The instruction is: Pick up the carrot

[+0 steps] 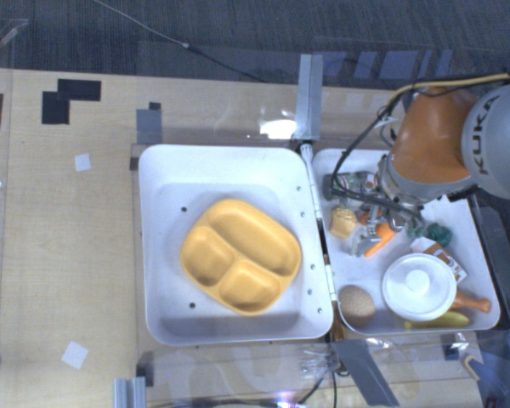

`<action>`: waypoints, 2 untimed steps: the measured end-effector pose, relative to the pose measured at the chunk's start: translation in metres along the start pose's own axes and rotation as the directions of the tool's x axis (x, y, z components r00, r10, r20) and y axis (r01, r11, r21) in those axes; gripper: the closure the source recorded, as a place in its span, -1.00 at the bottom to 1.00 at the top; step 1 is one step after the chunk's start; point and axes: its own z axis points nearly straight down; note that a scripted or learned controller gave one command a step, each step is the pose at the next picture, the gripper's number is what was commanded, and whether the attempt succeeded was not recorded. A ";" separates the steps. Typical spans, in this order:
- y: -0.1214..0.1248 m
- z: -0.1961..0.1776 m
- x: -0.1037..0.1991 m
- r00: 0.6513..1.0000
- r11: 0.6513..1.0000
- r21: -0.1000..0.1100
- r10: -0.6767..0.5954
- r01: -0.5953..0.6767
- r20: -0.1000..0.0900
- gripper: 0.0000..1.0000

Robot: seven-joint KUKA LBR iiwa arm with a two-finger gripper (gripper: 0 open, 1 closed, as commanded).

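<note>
Lying diagonally, carrot (376, 244) under pincer (382, 225)

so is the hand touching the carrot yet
Cannot tell. In the camera view the hand sits right over the carrot in the right bin, overlapping it, but contact or gap isn't plainly visible.

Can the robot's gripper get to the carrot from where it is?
Probably yes. The gripper hangs right over the carrot in the right bin, with nothing lying on top of it. The white bowl sits close beside it, though.
</note>
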 end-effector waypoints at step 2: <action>0.045 -0.095 0.084 0.992 0.992 -0.004 -0.124 0.124 -0.009 1.00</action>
